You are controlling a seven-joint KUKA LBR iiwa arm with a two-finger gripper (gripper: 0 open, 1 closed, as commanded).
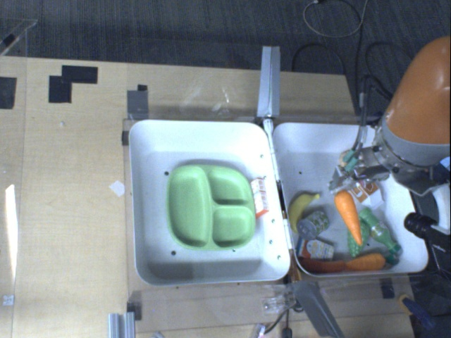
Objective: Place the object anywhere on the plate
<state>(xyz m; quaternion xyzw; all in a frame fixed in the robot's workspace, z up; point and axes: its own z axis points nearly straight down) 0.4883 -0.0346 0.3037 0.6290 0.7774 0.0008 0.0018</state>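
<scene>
Your gripper [354, 169], finger state indiscernible, hovers over the right bin [310, 141]'s carrot [347, 217]; green plate [210, 204] sits left.

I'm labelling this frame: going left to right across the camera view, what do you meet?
Green plate in the left bin → banana → upright carrot → gripper → grey arm.

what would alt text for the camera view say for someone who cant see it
A grey arm with an orange band reaches from the right, its hand low over a carrot among toy foods in the right bin. In the left bin lies a green sectioned plate with nothing on it.
</scene>
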